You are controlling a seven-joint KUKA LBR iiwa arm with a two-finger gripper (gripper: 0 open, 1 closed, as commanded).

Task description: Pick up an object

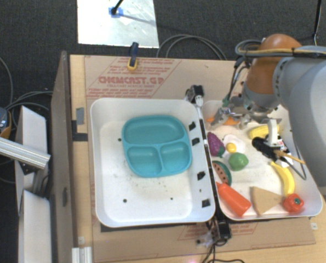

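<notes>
Right white bin (315, 201) holds toy food: two bananas (285, 177), one carrot (233, 199), one tomato (293, 203), one green lime (238, 160), one purple eggplant (215, 143), one watermelon slice (222, 171), one bread wedge (264, 198). The arm's hand (235, 113) hangs over the bin's far end; its grip cannot be told. Left bin (105, 201) holds one teal divided tray (156, 146).

From my remote station, this reads as a robotics lab: a grey industrial arm (305, 86) with an orange band reaches over a desk (69, 163) lined with printed cardboard (132, 78), two white bins (110, 201) clipped side by side, toy food (236, 160) as test pieces, and loose black cables (4, 92) trailing across dark carpet (31, 21).
</notes>
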